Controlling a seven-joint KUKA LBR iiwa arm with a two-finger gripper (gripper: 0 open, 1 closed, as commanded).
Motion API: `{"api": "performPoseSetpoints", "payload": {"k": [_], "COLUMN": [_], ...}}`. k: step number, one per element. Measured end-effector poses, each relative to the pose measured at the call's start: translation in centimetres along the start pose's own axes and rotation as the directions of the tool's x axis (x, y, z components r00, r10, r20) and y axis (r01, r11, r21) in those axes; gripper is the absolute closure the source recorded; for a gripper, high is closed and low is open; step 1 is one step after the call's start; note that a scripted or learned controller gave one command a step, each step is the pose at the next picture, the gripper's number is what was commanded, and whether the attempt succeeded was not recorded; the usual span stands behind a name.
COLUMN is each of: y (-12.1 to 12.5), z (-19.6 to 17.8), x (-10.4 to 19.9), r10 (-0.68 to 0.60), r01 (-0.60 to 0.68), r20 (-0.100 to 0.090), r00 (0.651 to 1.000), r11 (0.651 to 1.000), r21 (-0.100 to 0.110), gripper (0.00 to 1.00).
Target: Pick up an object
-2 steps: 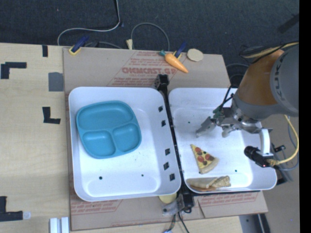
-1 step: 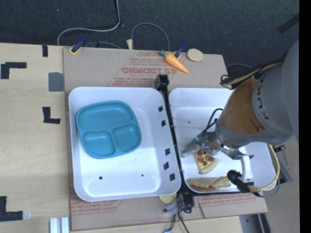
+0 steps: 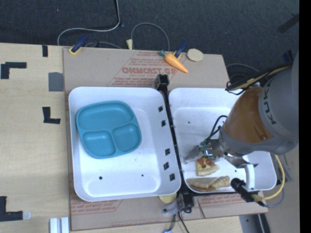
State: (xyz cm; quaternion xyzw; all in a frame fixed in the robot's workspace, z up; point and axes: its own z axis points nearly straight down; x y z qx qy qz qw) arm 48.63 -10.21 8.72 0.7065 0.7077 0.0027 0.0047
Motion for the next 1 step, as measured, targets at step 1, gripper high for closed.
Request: {"api": "performPoseSetpoints", "payload": {"k": [1], "y": [0.05], "z": [-0.99], "x": [-0.16], "r10": [0.002], "r01": [-0.002], "r20": [0.003], "r00": [1.0], "r11": [1.0], "r21": [0.001], "gripper": [1.0]}}
